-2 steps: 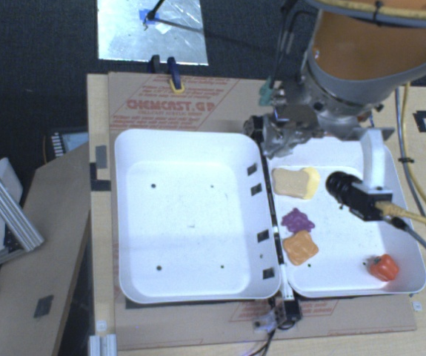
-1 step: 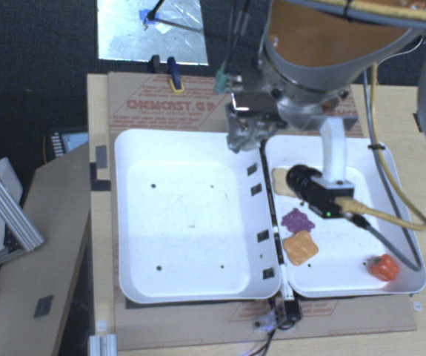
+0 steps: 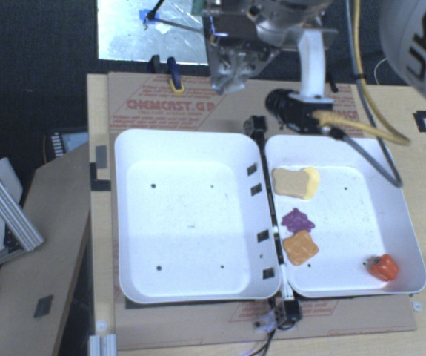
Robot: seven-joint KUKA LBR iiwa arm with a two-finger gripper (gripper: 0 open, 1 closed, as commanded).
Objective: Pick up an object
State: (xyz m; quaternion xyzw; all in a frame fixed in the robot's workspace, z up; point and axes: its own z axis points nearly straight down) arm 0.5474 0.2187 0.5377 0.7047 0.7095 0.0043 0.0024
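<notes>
My gripper (image 3: 230,76) hangs high above the back edge of the bench, over the cardboard behind the left bin (image 3: 135,199). Nothing shows between its fingers. In the right bin (image 3: 390,199) lie several small things along its left side: a tan and yellow piece (image 3: 296,182) at the back, a purple piece (image 3: 297,219) below it, and an orange piece (image 3: 300,248) in front of that. A red-orange piece (image 3: 382,267) lies in the bin's front right corner.
A black divider strip (image 3: 267,206) with clips runs between the two bins. A blue and yellow clamp (image 3: 174,76) sits on the cardboard's back edge. A yellow cable (image 3: 364,128) loops over the right bin's back rim.
</notes>
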